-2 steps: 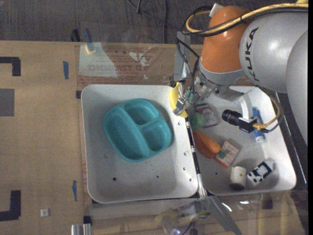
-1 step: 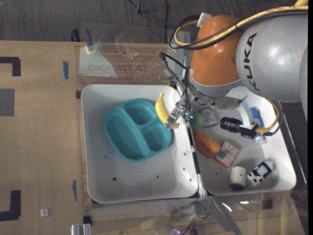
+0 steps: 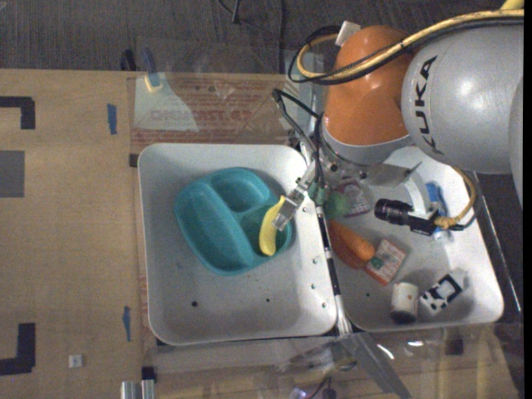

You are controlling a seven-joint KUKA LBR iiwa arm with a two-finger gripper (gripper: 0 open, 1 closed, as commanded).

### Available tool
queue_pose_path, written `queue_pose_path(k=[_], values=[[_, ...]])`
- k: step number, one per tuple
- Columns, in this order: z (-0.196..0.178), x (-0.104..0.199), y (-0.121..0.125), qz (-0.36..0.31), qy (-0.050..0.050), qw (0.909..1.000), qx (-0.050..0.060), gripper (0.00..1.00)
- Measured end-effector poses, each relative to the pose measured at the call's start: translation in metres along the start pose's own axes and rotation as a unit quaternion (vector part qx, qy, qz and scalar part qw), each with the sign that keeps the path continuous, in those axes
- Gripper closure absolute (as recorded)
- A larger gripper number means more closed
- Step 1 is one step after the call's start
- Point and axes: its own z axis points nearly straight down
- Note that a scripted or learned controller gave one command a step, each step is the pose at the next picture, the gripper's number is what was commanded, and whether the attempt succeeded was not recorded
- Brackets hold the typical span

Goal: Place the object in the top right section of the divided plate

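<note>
**benchwatcher:** Where's your banana [image 3: 269,228] sitting right now?

**kuka_fan:** It's in the teal divided plate [image 3: 218,223], in the section on the plate's right edge, long axis running top to bottom. Your end effector [image 3: 288,207] is at its upper end, touching or nearly so. Can't tell if it's spread or pinching, honestly.

**benchwatcher:** And the bins?

**kuka_fan:** The left bin [image 3: 166,289] holds your plate; the right bin [image 3: 482,302] has a carrot [image 3: 353,243] and other clutter.
</note>
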Motion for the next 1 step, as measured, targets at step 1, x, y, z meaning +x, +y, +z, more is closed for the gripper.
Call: queue_pose_path(k=[1], values=[[-0.1173, -0.0043, -0.0331, -0.022, -0.002, 0.9997, -0.001, 0.0]])
